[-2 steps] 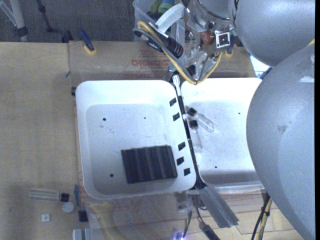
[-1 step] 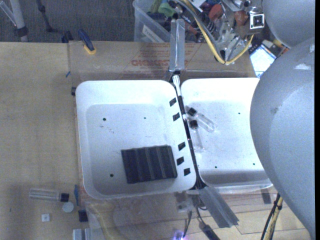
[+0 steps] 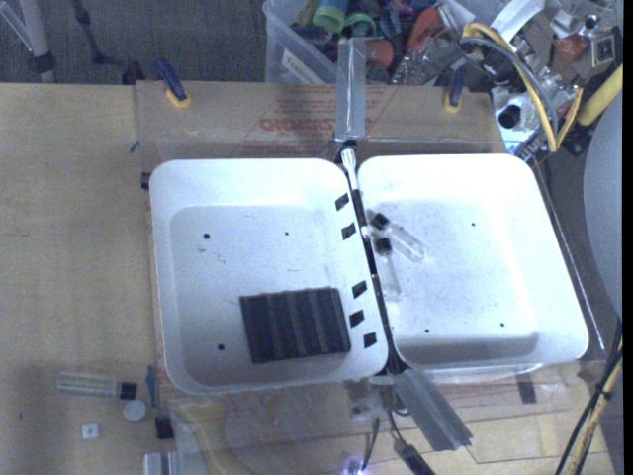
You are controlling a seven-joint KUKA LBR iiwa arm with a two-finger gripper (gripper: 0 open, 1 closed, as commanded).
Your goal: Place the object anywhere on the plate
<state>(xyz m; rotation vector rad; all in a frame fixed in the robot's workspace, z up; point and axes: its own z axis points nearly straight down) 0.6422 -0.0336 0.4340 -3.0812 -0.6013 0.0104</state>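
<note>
Right bin, upper-left corner – clear tube: small, see-through, dark cap at its left end, lying flat and slantwise just beside the wall shared with the left bin.

Left bin, lower centre – plate: dark ribbed slab, flat on the floor, nothing on it; its lower edge near the bin's front wall, its right end close to the shared wall.

Right edge of frame – grey bulk, probably the arm, standing off beyond the right bin.

Gripper: how far the jaws are open, and whether they have hold of anything, cannot be told.

Step in hand: judged the very start – pick not yet made, tube untouched.

Next move calls for: descent onto the tube, closing across its narrow width, lift above the rims, travel left and toward the lower frame, release over the plate.

Edges: the shared wall crowds the tube's capped end – little room for a finger on that side.

Open room: bare floor right of and below the tube; bare floor above and left of the plate.
</note>
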